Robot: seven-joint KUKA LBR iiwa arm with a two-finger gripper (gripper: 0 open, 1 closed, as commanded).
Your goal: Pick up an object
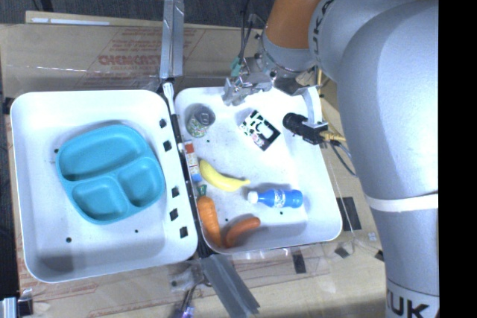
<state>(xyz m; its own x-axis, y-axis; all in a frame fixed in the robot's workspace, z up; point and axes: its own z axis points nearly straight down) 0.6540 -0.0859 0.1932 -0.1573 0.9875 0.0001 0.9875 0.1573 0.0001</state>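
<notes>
Your gripper (237, 89) hovers at the right bin's (322, 182) twelve o'clock rim; whether its jaws are spread, you cannot tell. The nearest object, a small round can (200, 119), sits at its seven o'clock. Descend here and you risk clipping the rim.

The arm (387, 108) enters from 3 o'clock and occupies the right side of the camera view. Its large grey link runs from the 5 o'clock corner up toward 1 o'clock. The orange band (292, 7) sits at the upper end of this link, near 12 o'clock. Below the band, the grey wrist (287, 56) angles down toward 9 o'clock. The gripper (238, 88) extends from the wrist, pointing down and toward 8 o'clock.
</notes>
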